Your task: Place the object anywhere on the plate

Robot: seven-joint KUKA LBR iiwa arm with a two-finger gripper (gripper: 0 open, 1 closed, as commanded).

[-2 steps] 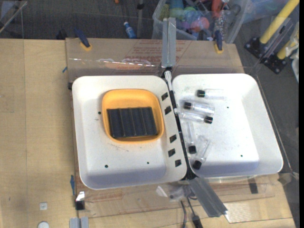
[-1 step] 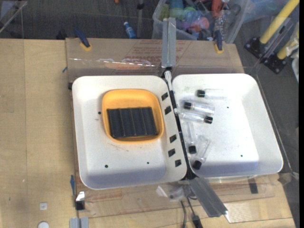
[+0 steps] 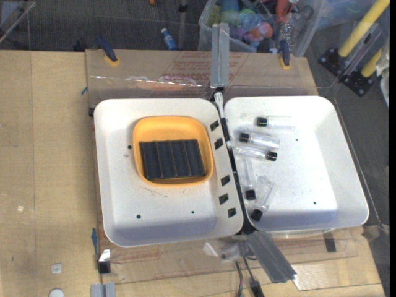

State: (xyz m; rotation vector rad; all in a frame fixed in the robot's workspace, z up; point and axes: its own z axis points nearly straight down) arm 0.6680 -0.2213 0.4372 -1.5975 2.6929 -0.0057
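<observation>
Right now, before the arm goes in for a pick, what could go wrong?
1. The clear vials in the right bin are see-through with small black caps, likely hard to locate, and may roll or slip from a grasp.
2. Several lie against the divider between the bins, so a pick there may well hit it.
3. The yellow plate already holds a ribbed black block; a vial dropped there could roll off.

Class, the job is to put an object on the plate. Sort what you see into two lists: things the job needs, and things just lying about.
Job:
plate
rack
vials

Lying about:
toy tub
blue bottle
clamps
</observation>
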